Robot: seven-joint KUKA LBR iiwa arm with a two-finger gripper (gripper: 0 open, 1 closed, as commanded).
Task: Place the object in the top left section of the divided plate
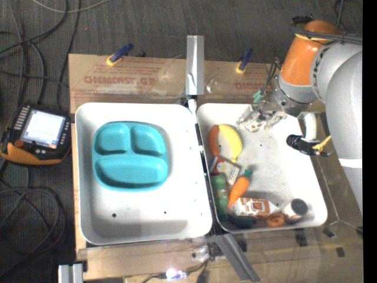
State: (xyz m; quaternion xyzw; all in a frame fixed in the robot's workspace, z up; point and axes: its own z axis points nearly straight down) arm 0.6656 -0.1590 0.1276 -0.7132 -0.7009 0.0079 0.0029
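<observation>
The metal two-finger gripper (260, 118) hangs over the far edge of the right white bin (312, 175), and whether it is released or clenched cannot be told. The toy food lies along this bin's left and near edges, for example the orange plastic carrot (238, 188). For a good pick the arm should come down straight on one piece, then carry it to the turquoise divided plate (131, 156) in the left white bin (85, 211).

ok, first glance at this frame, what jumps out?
The turquoise divided plate sits alone in the left bin, nothing in its sections. The right bin holds a jumble of toy food along its left and near sides, with a carrot in the midst. The gripper hovers at that bin's far edge.
</observation>
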